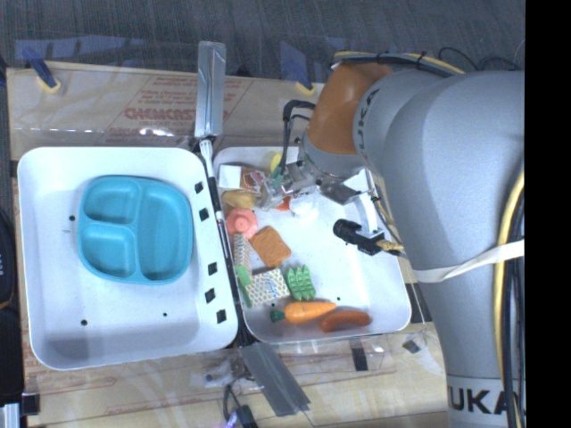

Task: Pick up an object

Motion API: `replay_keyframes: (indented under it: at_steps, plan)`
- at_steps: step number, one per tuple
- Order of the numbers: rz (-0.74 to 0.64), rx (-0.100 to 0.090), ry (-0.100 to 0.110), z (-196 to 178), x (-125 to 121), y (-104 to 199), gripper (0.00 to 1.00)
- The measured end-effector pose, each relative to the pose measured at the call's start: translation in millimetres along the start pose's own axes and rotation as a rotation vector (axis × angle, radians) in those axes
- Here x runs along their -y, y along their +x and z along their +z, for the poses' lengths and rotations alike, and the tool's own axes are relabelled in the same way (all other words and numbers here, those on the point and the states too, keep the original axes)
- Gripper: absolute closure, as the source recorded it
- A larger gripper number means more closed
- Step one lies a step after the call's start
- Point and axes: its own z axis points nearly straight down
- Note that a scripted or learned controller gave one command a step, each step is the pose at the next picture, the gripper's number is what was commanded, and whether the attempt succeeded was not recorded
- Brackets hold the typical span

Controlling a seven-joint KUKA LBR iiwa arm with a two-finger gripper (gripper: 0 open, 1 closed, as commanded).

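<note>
The claw (287, 185), its grip impossible to tell, hung amid crowded toys, risking a miss beside the orange plastic carrot (308, 310) below.

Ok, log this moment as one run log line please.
arm: over right bin | hand: low at far-left corner among toys | grasp: unclear | left bin: blue divided tray | near edge: carrot, sausage

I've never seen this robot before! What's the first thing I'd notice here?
Probably the big grey arm with its orange band, reaching in from the right over the right bin. That bin holds a jumble of toy food, like a carrot near its front edge. The bright blue divided plate lies alone in the left bin.
</note>
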Motion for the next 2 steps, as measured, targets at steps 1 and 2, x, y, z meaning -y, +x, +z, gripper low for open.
replay_keyframes:
  at_steps: [1, 2]
  plan:
    - [-0.054, -0.010, 0.026, 1.9, -8.2, -5.6, 0.00]
    - [-0.101, 0.002, 0.026, 1.4, -8.3, -3.0, 0.00]
